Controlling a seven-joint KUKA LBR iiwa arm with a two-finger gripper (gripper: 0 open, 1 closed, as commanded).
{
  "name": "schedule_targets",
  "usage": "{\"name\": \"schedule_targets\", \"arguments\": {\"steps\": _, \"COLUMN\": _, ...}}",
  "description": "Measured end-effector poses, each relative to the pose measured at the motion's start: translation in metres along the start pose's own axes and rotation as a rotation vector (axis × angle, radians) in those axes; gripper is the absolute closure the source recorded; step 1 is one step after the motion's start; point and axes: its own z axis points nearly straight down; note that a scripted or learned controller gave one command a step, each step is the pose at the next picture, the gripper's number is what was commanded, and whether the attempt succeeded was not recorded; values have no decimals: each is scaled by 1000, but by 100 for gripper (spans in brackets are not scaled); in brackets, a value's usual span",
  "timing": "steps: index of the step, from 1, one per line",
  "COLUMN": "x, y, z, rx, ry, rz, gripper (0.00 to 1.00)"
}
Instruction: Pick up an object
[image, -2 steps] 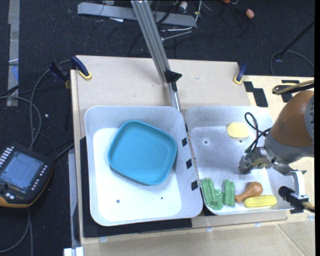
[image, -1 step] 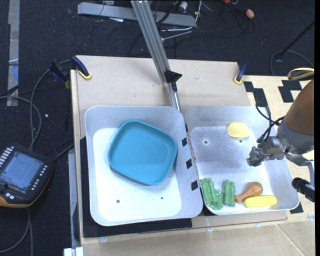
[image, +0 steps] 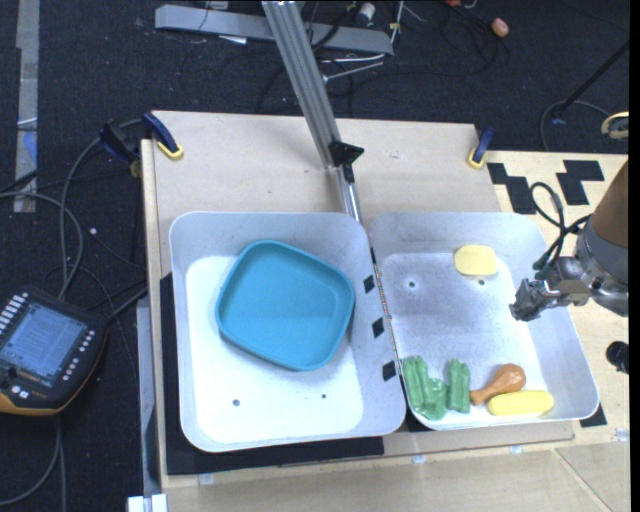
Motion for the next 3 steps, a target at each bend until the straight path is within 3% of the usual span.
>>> {"name": "schedule_targets", "arguments": {"steps": 1, "x": 0, "y": 1, "z": -46, "rx": 0, "ry": 0, "rz": 0, "gripper": 100}}
{"name": "schedule_targets", "arguments": {"steps": 3, "x": 97, "y": 42, "z": -36, "rx": 3, "ry": 2, "rz": -5, "gripper": 100}}
